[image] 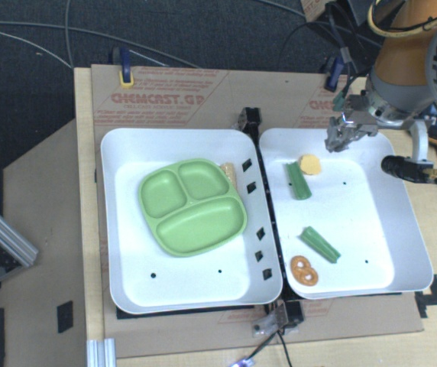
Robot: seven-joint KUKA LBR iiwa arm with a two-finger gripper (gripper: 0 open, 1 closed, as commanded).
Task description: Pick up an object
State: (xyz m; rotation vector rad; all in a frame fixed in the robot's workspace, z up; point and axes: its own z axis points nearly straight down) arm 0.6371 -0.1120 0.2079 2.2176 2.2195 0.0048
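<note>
Camera view, looking down at a slant on both bins: my gripper [343,138] hangs at the upper right of the frame, over the top edge of the right bin [402,228], with my grey arm and its orange band [413,21] rising behind it toward the top right corner. From this angle I cannot tell how my jaws stand, and I see nothing caught in them.

In the right bin, just below and left of my gripper, sits a small yellow piece [309,164], touching or nearly touching the upper end of a green stick [298,180] that runs down the bin's upper left part. A second green stick [320,245] lies tilted lower in the bin, well apart from the first. Just below it, near the bin's lower left corner, lies a small brown pretzel [303,271].

The left bin [127,281] holds a green divided plate [192,206] near its middle, with three compartments. A small tan object [228,174] peeks out at the plate's upper right edge; I cannot tell what it is.

Both bins rest on a brown board [165,94] with red lettering, and a blue and yellow clamp [125,66] grips its upper left edge.
</note>
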